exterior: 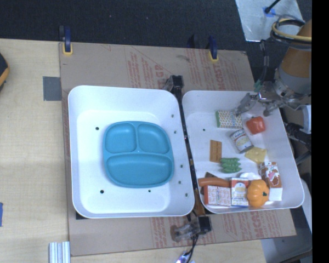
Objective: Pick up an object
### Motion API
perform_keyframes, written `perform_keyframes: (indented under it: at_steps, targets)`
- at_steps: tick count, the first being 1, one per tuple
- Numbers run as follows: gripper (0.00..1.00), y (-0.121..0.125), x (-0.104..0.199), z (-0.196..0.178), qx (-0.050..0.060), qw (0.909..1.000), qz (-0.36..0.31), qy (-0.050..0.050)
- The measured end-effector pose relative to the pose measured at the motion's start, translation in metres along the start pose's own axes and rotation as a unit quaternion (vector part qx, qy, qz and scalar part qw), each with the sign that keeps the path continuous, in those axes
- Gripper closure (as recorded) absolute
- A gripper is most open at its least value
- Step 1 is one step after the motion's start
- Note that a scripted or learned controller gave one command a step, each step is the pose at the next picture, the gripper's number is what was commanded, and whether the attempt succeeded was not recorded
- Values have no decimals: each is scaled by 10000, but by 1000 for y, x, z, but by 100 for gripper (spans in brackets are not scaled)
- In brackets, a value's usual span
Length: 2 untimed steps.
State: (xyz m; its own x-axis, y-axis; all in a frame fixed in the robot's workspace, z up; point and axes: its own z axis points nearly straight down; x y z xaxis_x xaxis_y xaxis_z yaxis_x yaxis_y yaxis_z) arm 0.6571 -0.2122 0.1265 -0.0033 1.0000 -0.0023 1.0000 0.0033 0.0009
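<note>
Camera view: arm (293,59) enters from right, orange band visible. End effector (257,104) sits low over rear of right bin (200,147), just above red tomato-like item (255,125); finger spread unclear, can't tell if it grips anything. Right bin contents: patterned packet (228,118) near rear, small can (242,140), brown block (215,150), green veg (230,164), yellow piece (256,155), orange fruit (257,193) beside small cartons (226,194) at front. Left bin (79,147) carries blue divided plate (137,153). Both bins on cardboard-covered surface (126,64).
</note>
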Motion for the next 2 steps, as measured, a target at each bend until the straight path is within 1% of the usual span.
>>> perform_keyframes:
  at_steps: [1, 2]
  targets:
    - [0, -28, 0, -41, 31, 10000, 9, 18]
    - [0, -14, 93, -33, 29, 10000, -47, 26]
